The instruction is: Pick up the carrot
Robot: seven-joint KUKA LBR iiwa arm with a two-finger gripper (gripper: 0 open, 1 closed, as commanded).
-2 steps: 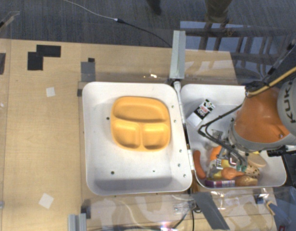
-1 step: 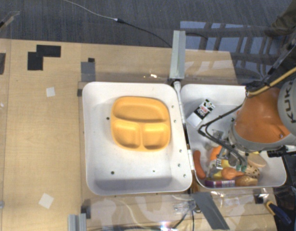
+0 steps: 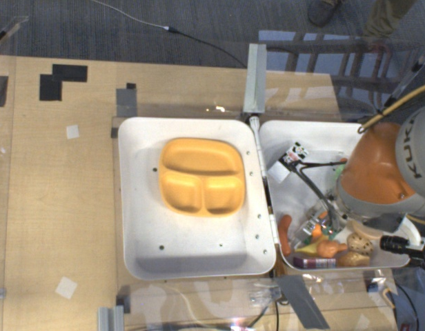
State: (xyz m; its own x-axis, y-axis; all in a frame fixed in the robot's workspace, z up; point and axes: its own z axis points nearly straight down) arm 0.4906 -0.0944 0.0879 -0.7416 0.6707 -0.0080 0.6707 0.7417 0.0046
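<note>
Gripper (image 3: 321, 221) is down in the right bin (image 3: 305, 140), low among the toy food pile; can't tell how it's set, since the wrist & orange band (image 3: 374, 167) cover it from above. Nothing visibly held. Around it: a sausage-like red piece (image 3: 285, 232) to its left, a yellow/purple piece (image 3: 314, 261), a tan lump (image 3: 354, 257) (potato, maybe), all crowded close. Carrot (image 3: 324, 249) lies just below the gripper, near the bin's front wall, long axis roughly left-right. Left bin (image 3: 140, 254) holds a yellow sectioned tray (image 3: 201, 175).
</note>
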